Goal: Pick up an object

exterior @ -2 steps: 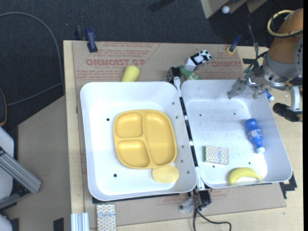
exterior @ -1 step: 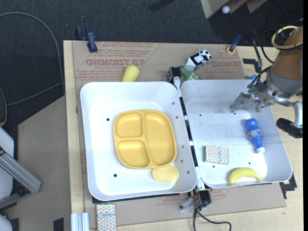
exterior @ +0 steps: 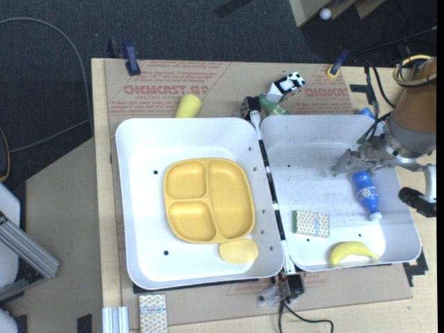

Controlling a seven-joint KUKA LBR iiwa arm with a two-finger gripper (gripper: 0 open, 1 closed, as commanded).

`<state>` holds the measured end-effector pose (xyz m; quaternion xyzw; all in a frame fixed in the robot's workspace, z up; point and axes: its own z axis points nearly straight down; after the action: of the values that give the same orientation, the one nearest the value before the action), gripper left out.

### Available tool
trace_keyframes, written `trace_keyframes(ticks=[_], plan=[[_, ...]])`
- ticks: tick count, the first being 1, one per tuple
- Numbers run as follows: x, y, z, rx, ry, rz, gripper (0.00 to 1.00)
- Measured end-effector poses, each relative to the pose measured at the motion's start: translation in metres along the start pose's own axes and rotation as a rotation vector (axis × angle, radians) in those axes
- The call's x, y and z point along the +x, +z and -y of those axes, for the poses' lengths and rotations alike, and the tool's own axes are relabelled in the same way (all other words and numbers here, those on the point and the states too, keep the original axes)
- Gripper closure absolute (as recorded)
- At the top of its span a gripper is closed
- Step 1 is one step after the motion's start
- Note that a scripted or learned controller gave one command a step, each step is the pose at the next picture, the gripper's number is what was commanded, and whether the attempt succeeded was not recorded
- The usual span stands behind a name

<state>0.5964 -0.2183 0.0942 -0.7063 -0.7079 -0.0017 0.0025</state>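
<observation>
One blue bottle (exterior: 365, 193) with a white cap lies beneath the gripper (exterior: 361, 159), whose grip state is unclear.

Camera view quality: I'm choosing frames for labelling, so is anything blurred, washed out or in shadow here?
Camera view: even overhead light and soft shadows; the white bins are bright, near washed out along the rims; the yellow tray and banana are sharp; the gripper above the blue bottle looks slightly soft; the dark floor shows little detail.
</observation>
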Motion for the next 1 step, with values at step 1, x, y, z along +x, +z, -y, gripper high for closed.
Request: trace_keyframes(ticks=[1], plan=[[0.0000,0.0090,0.0209,-0.001,-0.002,-0.003,0.00]])
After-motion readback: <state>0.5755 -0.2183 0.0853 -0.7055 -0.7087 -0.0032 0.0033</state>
